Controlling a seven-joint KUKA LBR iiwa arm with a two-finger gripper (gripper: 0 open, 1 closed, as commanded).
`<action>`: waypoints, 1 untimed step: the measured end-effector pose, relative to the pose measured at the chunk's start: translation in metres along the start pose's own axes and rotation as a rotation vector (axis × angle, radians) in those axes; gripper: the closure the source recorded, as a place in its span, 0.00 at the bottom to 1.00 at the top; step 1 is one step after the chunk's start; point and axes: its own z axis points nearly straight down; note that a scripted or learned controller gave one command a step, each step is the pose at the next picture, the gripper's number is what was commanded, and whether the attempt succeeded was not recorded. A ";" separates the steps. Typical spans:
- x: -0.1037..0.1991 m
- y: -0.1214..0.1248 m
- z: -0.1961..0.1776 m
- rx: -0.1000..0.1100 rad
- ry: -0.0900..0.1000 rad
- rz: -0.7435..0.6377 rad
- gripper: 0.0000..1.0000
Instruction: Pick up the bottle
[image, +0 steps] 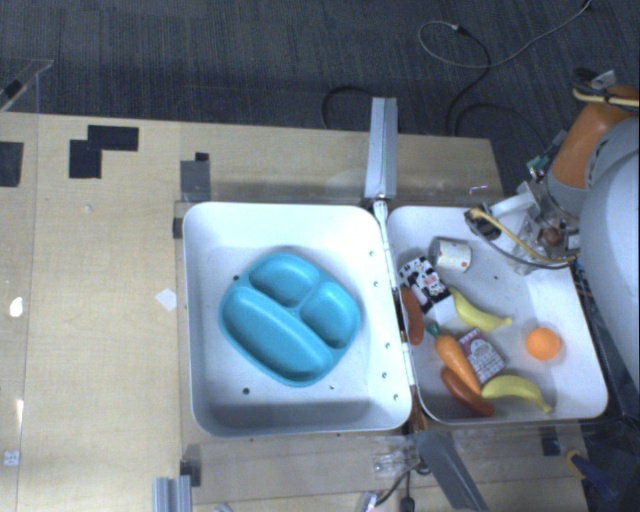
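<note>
Over the right bin (590, 400), the gripper (545, 235), its state impossible to tell, hangs apart from the bottle (450, 254), which lies unlifted among fruit.

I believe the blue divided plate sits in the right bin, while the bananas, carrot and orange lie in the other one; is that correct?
Not quite. The camera view shows the blue divided plate in the left bin, not the right one. The rest stands: the bananas, carrot and orange lie in the other bin.
</note>
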 end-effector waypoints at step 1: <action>0.002 -0.001 -0.012 0.000 0.003 -0.007 1.00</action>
